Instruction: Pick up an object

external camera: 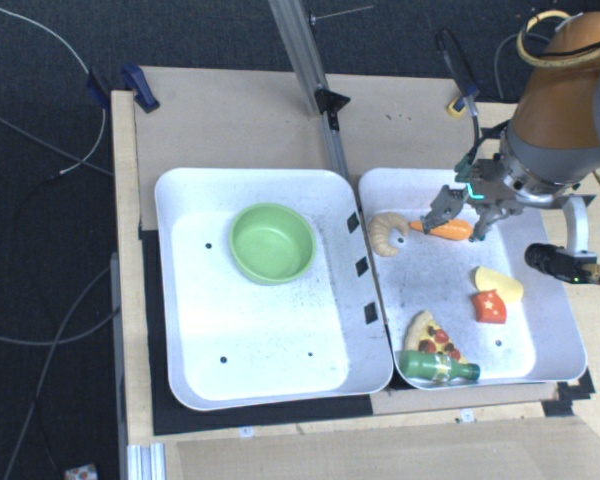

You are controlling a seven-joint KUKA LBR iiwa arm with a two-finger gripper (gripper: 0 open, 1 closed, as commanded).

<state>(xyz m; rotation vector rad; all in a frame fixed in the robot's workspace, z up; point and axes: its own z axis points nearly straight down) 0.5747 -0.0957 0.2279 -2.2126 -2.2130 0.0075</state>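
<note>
Nearest us, at the front rim of the right bin [570, 363], lie a green bottle [438, 370] and a pizza slice [432, 336], touching one another. Further back sit a red and yellow piece [492, 296] and, by the dividing wall, a croissant [386, 232].

We see the gripper [461, 215] low over the back of this bin, its two fingers spread either side of an orange carrot [447, 230], which lies across the gap between them. We judge it a straddle for a grasp rather than a hold: the carrot seems to rest on the bin floor and the fingers look apart from it. The croissant just beside it could be nudged on closing.

In the left bin [190, 298] a green bowl [271, 242] stands upright, well apart from the arm [565, 108].
</note>
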